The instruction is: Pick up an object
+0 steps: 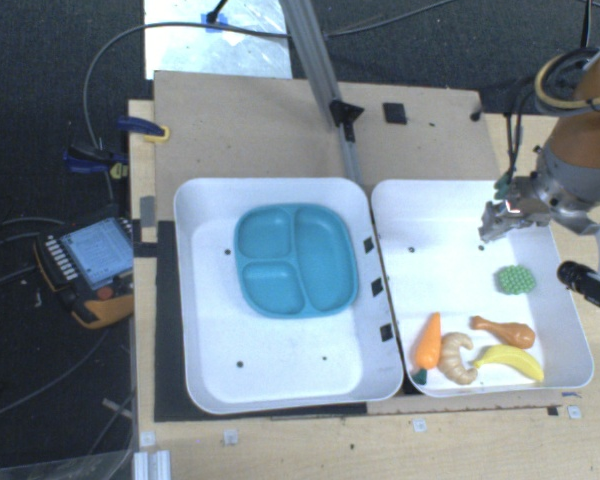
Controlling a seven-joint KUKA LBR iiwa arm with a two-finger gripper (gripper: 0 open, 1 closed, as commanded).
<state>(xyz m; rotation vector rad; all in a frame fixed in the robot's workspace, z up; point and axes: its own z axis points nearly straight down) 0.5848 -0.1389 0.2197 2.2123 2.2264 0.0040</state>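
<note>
A handheld controller (90,268) lies on dark carpet (40,68) left of the bench (250,108). The left bin (205,368) bears a blue divided plate (296,260). In the right bin (420,218), carrot (429,341), chicken drumstick (504,330), banana (510,363) and green ball (516,280) lie near its front-right corner. The gripper (498,220) hovers above them; how the jaws stand cannot be told.

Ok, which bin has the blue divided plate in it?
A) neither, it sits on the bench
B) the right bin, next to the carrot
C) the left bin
C: the blue divided plate lies in the left bin, while the carrot and other toy foods are in the right bin.
</note>
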